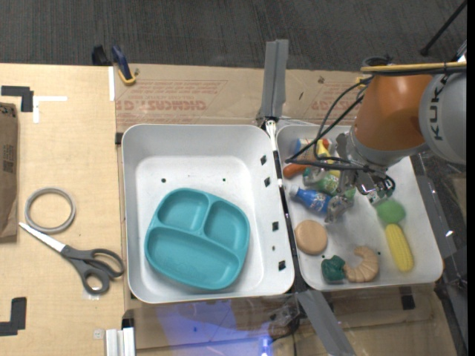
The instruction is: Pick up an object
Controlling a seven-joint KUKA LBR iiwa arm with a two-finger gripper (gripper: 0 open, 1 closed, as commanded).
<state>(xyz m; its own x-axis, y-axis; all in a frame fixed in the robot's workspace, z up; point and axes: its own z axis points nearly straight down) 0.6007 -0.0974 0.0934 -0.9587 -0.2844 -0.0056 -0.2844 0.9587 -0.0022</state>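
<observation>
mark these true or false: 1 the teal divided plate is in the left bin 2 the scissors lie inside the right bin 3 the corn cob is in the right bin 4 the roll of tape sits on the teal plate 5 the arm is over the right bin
1. True: the teal divided plate lies in the left bin.
2. False: the scissors lie on the bench, left of both bins.
3. True: the corn cob lies near the right edge of the right bin.
4. False: the roll of tape rests on the bench above the scissors.
5. True: the arm reaches over the right bin, above the toys.
</observation>
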